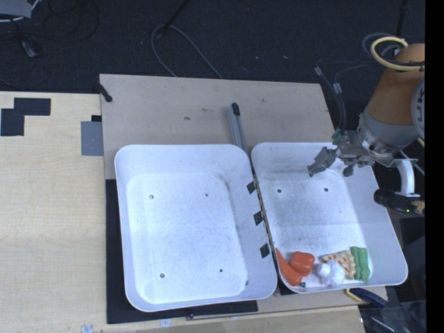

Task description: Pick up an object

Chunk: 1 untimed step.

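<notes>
Several small objects lie bunched along the near edge of the right bin [312,207]: an orange-red piece [298,263], a white crumpled piece [326,273], a tan patterned piece [338,259] and a green piece [361,263]. My gripper [334,166] hangs over the far right part of that bin, well behind the objects. Its two dark fingers [320,164] are spread open, and nothing is between them.
The left bin [139,159] sits beside the right one, with black clips [257,217] along the shared rim. A grey rod [237,125] lies on the board behind the bins. The arm's orange band [395,92] rises at the right, with cables around it.
</notes>
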Each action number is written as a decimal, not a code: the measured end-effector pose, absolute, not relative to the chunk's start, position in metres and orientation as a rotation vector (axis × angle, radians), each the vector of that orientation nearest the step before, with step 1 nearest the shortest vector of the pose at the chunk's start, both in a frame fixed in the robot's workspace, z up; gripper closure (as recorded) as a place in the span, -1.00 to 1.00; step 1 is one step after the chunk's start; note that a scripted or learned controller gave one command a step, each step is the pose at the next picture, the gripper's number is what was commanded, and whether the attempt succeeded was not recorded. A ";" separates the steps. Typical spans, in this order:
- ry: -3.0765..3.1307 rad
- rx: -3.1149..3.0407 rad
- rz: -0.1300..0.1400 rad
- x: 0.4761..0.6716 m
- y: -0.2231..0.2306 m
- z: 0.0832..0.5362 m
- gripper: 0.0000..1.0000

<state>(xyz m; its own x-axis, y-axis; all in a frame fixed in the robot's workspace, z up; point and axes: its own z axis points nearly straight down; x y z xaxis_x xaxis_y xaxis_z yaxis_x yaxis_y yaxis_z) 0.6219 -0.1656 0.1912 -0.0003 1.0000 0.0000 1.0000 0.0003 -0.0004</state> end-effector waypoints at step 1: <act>-2.220 -2.221 0.001 0.603 -0.151 0.177 -1.00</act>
